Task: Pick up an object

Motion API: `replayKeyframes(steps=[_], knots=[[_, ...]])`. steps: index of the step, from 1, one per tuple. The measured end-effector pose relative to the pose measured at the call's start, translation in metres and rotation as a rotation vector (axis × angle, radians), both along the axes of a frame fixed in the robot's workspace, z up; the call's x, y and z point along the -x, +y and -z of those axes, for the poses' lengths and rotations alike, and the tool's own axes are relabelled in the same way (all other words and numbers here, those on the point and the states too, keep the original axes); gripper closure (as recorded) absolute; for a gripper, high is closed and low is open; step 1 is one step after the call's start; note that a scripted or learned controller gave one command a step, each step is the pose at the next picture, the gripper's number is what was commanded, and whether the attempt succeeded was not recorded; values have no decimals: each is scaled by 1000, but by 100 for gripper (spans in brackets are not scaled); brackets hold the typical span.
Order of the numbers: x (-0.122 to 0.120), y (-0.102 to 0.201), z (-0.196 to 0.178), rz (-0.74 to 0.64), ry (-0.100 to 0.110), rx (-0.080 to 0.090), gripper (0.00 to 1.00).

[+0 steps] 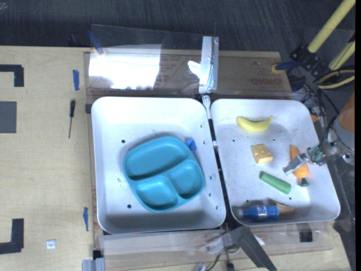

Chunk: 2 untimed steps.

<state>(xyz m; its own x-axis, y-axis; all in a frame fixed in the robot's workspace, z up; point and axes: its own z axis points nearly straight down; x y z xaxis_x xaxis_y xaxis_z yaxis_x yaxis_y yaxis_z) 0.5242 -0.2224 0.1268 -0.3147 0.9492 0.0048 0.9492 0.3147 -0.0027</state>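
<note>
The right bin (pixel 316 208) holds several small objects. A yellow banana (pixel 254 123) lies at the back, with a yellow cheese block (pixel 262 153) below it. A green cylinder (pixel 275 182) lies near the middle, and a blue bottle (pixel 259 212) lies along the front wall. An orange carrot piece (pixel 294 151) and a second orange piece (pixel 303 171) sit at the right side. My gripper (pixel 295 165) reaches in from the right and is low between the two orange pieces, touching or nearly touching the lower one. Nothing is visibly lifted.
The left bin (pixel 107 117) holds a blue divided plate (pixel 163 173) with a small blue object (pixel 190 144) at its back edge. A clear plastic sheet (pixel 146 66) stands behind the bins. Cables and a yellow pole (pixel 333 18) are at the right.
</note>
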Motion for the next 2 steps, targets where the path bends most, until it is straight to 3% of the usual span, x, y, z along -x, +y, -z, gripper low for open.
replayKeyframes(steps=[1,2], knots=[[-13,12,37,209,-8,-14,0],[-13,7,29,211,-13,-2,100]])
